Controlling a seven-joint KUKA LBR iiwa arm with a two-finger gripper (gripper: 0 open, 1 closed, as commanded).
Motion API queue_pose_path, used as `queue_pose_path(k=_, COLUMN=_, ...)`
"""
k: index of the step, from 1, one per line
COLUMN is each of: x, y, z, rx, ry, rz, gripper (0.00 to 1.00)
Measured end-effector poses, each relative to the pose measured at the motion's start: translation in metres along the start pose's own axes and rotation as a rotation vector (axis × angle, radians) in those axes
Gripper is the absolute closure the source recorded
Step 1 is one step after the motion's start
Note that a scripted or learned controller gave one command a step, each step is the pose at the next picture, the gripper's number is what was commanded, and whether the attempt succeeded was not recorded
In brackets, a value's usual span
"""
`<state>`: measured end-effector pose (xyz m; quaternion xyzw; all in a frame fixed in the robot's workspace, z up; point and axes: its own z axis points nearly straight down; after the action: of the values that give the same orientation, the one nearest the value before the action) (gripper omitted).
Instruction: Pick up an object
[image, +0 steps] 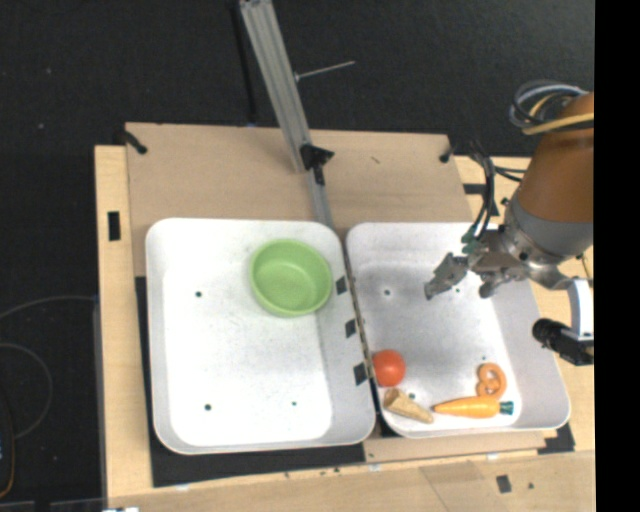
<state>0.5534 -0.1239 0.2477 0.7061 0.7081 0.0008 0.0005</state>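
Note:
My gripper (463, 281) hangs over the upper middle of the right bin (420, 250), open, with nothing between its fingers. Well below it, along the bin's near edge, lie a red tomato (389, 367), a tan wedge-shaped piece (407, 406), an orange carrot (468, 406) and a small orange pretzel-like ring (490, 379). A green bowl (291, 277) sits upright in the upper part of the left bin (200, 400).
A slanted metal bar (285, 90) runs from the top down to the gap between the bins. The arm's grey and orange body (555, 190) stands over the right bin's far right edge. Black clips (358, 325) line the divide between bins.

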Motion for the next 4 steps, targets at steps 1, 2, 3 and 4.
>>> queue_pose_path(k=1, x=0.000, y=0.000, z=0.000, rx=-0.001, ry=0.000, rz=0.002, gripper=0.00)
queue_pose_path(k=2, x=-0.002, y=-0.007, z=0.045, rx=0.004, ry=-0.002, rz=0.004, gripper=0.00)
queue_pose_path(k=3, x=0.002, y=-0.004, z=0.089, rx=0.005, ry=-0.002, rz=0.006, gripper=0.00)
queue_pose_path(k=4, x=0.001, y=-0.005, z=0.142, rx=0.006, ry=-0.002, rz=0.004, gripper=0.00)
